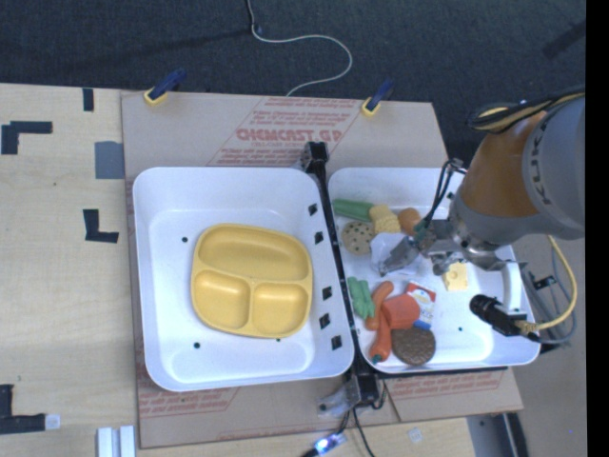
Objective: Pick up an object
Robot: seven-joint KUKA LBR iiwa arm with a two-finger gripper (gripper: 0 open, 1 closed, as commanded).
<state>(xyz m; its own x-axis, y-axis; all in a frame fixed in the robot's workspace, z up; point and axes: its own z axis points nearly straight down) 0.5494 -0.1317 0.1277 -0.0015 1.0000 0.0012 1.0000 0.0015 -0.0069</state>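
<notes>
Many toys crowd the right bin (pixel 495 350); jaws (pixel 404 255), state unclear, could pinch two or slip off one.

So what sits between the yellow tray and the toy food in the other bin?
In the camera view, bare white bin floor, then the two bins' touching walls with black clips, separate the yellow tray from the toy food.

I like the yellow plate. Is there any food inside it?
No food shows in the yellow plate. Its three sections look bare. It sits in the left bin, and whatever lies under the plate is covered.
</notes>
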